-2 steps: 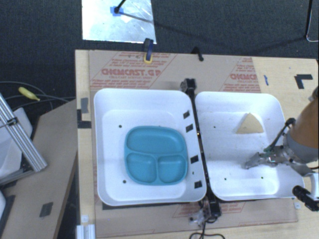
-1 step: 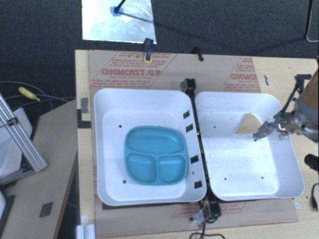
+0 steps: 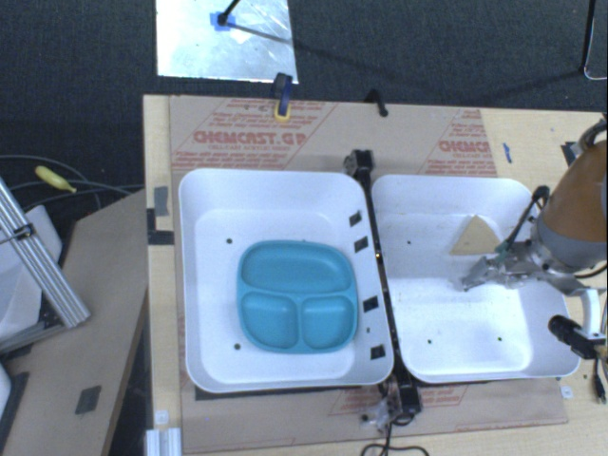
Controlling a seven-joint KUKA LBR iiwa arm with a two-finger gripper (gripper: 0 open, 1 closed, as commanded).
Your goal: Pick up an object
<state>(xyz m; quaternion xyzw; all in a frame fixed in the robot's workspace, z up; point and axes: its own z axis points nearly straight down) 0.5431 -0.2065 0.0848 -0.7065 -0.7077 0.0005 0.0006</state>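
Right bin (image 3: 456,350), smooth white plastic: tan wedge-shaped piece (image 3: 474,237) at 12 o'clock of the metal tool (image 3: 475,278), just beside it. Tool grip state: cannot tell. Left bin (image 3: 204,255): glossy blue three-compartment plate (image 3: 297,295). Brown cardboard-covered tabletop (image 3: 247,136) beneath.

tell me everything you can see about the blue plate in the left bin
The blue plate is a light blue, rounded-rectangle divided tray that looks like smooth plastic. Raised ridges split it into three compartments: one wide one along the far side and two smaller ones on the near side. It lies flat and right side up on the floor of the left bin, roughly central, slightly toward the near wall. Nothing rests in it.
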